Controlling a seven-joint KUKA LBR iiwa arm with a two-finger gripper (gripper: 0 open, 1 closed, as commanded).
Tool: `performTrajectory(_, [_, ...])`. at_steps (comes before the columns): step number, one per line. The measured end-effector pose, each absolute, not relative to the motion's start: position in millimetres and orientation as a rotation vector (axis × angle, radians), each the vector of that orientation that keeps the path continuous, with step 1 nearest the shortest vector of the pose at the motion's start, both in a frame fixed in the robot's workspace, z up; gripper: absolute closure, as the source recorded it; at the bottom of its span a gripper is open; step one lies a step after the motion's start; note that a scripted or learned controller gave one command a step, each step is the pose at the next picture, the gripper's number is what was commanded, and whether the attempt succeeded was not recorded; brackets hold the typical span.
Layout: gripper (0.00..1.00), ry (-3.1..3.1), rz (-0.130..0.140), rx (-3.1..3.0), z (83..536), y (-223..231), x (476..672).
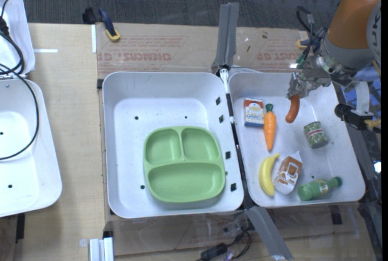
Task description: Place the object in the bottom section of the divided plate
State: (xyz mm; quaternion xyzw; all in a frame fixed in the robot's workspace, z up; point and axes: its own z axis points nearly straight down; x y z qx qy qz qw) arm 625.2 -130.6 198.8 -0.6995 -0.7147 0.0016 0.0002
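The green divided plate lies in the left bin, with its large bottom section nearest the front edge. My gripper hangs over the back of the right bin, far to the right of the plate. A reddish-orange sausage hangs down from it, its upper end pinched between the fingers. The gripper is shut on that end.
The right bin also holds a small carton, a carrot, a banana, a snack packet, a small green can and a green bottle. A grey divider post stands between the bins at the back.
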Motion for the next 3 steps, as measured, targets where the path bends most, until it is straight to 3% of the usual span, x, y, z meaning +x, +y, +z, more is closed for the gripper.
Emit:
performTrajectory(1, [1.00,-2.737,0.002,-1.541,239.7,-57.9,564.9])
performTrajectory(2, [1.00,-2.592,0.003,-1.771,190.4,-26.9,493.4])
performTrajectory(3, [1.00,-2.671,0.002,-1.654,229.7,30.7,478.1])
